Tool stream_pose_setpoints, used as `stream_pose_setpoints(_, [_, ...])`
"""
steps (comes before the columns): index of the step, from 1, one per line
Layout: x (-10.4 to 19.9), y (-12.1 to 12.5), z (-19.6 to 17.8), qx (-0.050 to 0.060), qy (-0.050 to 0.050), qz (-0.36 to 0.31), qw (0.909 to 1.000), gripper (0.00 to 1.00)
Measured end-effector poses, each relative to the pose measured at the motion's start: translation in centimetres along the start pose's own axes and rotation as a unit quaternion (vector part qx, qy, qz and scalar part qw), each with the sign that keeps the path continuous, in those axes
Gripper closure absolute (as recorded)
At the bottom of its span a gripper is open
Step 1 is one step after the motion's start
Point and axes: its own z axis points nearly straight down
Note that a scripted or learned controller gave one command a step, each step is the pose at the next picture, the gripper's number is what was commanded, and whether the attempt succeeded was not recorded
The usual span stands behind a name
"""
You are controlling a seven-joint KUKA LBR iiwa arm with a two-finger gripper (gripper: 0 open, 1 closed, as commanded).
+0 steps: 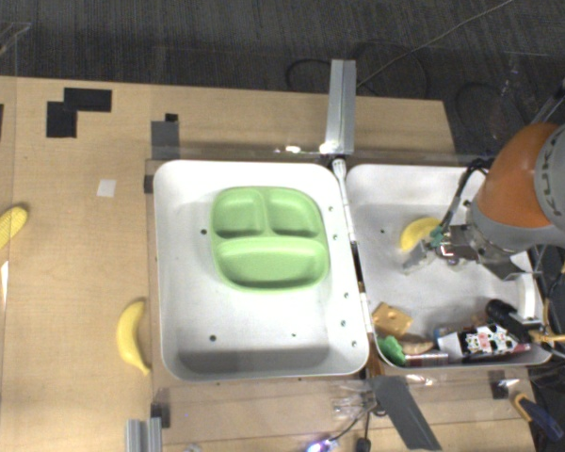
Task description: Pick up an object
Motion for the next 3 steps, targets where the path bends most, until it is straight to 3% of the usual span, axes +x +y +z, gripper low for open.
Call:
stream_pose_setpoints(1, [0.0, 7.0, 0.3, 0.002, 0.0, 0.018, 0.9998, 0.0])
stream_pose_setpoints(2, [-0.9, 5.6, 0.2, 0.002, 0.0, 0.042, 0.9991, 0.0])
stream_pose_setpoints(3, [3.5, 11.0, 0.5, 0.011, 0.003, -0.009, 0.9999, 0.0])
